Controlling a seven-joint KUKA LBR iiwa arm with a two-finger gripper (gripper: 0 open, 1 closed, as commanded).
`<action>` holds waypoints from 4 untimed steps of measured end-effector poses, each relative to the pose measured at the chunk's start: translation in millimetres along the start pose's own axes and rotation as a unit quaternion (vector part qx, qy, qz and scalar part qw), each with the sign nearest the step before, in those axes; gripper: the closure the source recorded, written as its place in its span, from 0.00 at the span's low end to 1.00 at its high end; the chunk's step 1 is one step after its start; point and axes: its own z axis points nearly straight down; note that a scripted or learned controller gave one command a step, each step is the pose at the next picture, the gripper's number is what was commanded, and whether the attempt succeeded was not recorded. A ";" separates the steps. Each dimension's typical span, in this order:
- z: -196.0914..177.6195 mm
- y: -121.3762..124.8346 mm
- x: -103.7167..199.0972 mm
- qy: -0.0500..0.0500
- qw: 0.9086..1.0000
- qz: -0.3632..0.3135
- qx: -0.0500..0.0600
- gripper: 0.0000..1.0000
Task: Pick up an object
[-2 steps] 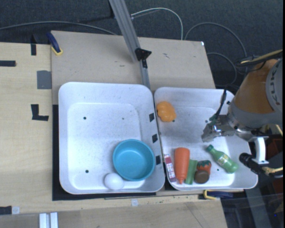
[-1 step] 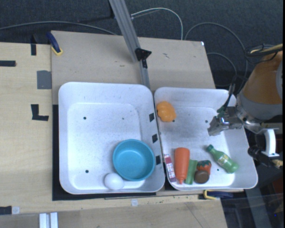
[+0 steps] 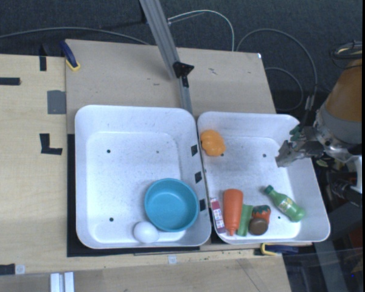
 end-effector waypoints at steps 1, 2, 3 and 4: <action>-7.3 17.7 52.5 0.001 1.000 -0.003 0.002 1.00; 8.0 32.4 102.1 0.001 1.000 -0.002 0.004 1.00; 17.0 51.9 154.3 0.001 1.000 -0.002 0.003 1.00; 6.1 64.6 202.6 0.002 1.000 -0.003 0.002 1.00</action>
